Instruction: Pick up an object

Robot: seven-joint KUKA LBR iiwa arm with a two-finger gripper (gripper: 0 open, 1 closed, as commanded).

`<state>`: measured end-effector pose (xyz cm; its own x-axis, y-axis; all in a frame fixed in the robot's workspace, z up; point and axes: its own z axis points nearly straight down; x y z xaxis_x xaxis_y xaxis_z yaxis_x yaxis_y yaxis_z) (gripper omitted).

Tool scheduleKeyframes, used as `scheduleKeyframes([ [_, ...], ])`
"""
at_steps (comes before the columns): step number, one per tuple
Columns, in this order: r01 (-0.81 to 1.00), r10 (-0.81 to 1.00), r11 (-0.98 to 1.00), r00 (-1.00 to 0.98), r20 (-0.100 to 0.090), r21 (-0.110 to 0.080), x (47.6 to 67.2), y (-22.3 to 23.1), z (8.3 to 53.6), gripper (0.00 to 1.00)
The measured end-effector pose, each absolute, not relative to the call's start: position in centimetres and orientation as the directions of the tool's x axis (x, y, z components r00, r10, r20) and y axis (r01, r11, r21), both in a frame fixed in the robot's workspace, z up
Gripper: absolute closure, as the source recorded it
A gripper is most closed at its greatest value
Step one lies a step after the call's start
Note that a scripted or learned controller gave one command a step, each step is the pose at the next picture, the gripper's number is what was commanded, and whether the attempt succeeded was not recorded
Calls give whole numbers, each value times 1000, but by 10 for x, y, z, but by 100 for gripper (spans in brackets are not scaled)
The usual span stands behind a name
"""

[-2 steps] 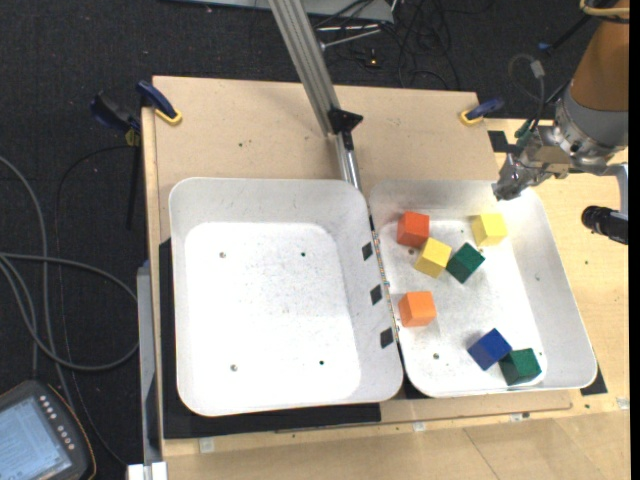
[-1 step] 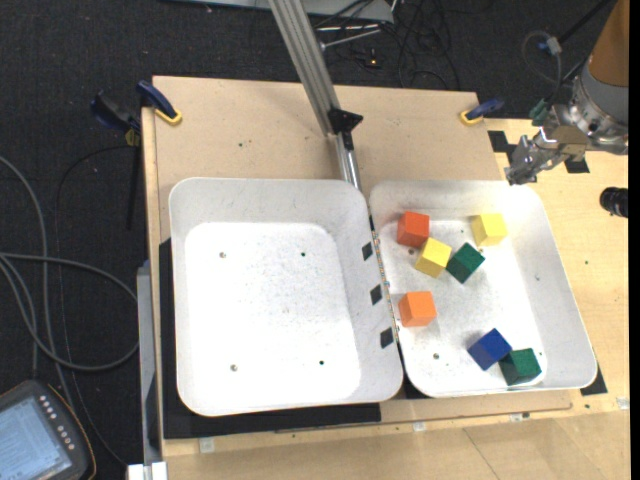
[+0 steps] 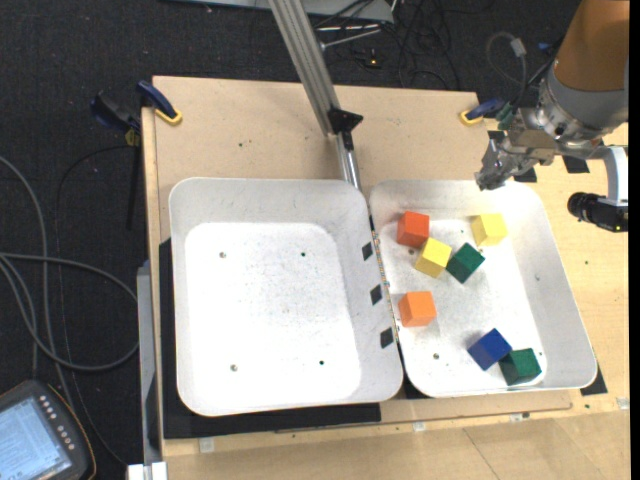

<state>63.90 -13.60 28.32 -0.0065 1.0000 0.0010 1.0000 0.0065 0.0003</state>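
the bench (image 3: 260, 128) carries two white bins side by side, seen from above at a slant. nearest the camera, in the right bin (image 3: 560, 298), a dark green cube (image 3: 521, 366) sits by the bin's front edge, touching or just beside a blue cube (image 3: 489, 348) to its left. further back, an orange cube (image 3: 417, 308) lies close to the bin's left wall, apart from the others. beyond that, a yellow cube (image 3: 435, 256) and a second green cube (image 3: 465, 263) sit together, apparently touching, near the middle of the bin. behind them, another orange cube (image 3: 413, 229) stands just beside the yellow one, and a second yellow cube (image 3: 488, 229) lies a little to the right, near the green one but apart from it. the left bin (image 3: 190, 268) shows only its speckled white floor. at the far right, the gripper (image 3: 494, 175) hangs over the right bin's back rim, near the rear yellow cube and not touching any cube. whether its jaws are open or closed cannot be told from this view; nothing is seen between them. above it rises the grey arm (image 3: 590, 58) with its orange band.
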Motion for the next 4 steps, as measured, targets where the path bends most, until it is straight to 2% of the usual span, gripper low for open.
scheduleKeyframes([
  [2, 1000, 1000, 9, -9, 2, -3, 607, -20, 252, 100],
  [4, 1000, 1000, 9, -9, 2, -3, 586, 81, 233, 100],
])
